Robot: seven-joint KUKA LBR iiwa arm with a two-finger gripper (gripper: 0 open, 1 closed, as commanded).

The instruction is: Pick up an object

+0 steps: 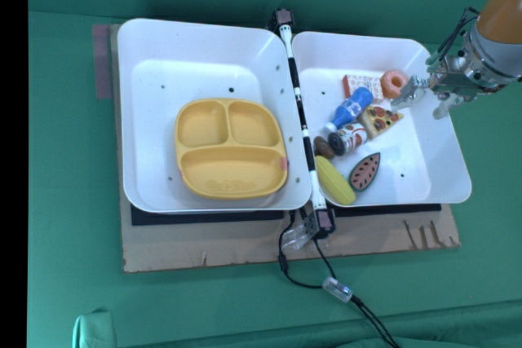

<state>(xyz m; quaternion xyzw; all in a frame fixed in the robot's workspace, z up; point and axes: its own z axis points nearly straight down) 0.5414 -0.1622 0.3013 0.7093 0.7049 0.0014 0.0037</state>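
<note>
**Gripper spread and empty above the toy-food bin**

The left bin (139, 94) lies well away from the gripper, on the far side of the divide, and carries the biggest item on the bench, a yellow sectioned plate (231, 147). The right bin (436, 167) sits directly beneath the gripper (426, 96), which hangs over its far right corner with its two fingers spread apart and nothing between them.

All the candidates for picking lie to the gripper's left in this bin. Farthest off is the corn cob (335, 180), then the blue bottle (351, 107) and the small can (347, 139) beside it, with the watermelon slice (364, 172) below. The pizza wedge (380, 119) and a flat printed card (361, 85) are closer. Nearest, just beside the left fingertip, is the donut (394, 82).

The donut looks like light, stiff toy plastic, smooth and likely a little slippery. Its rounded rim offers two opposite sides to pinch across; a grip through the middle height of the ring should hold better than one on the curved top, where the fingers could slide off.
</note>
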